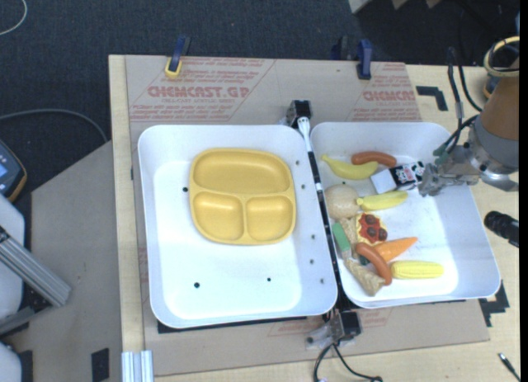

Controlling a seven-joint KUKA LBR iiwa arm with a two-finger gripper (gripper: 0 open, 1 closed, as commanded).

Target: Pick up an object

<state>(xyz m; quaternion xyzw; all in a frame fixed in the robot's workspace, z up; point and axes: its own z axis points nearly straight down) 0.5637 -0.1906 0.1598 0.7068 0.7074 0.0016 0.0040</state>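
Okay, nearest first, all the pickable stuff is in the right bin (462, 232). A yellow corn cob (417, 271) lies flat toward the near rim. Just left of it a red sausage (376, 263) lies over a beige piece (361, 280), with an orange carrot (396, 248) angled just behind them. A pizza slice (370, 227) is next back, touching the carrot, and a green strip (341, 241) runs along its left side by the bin wall. Behind those a beige lump (339, 200) touches a small banana (384, 200). Further back is a small white and black item (394, 176), can't make out what it is. My tool (429, 182) hangs just right of that item, over the right half of the bin, nothing visibly in it. Apart or together, I can't tell from this angle. At the far end a bigger banana (347, 168) lies beside a hot dog (373, 157). The left bin (165, 232) holds a yellow divided plate (243, 195) in its far half. Both bins sit on the counter (247, 83), with a yellow clamp (175, 63) and a blue clamp (363, 57) on its far edge
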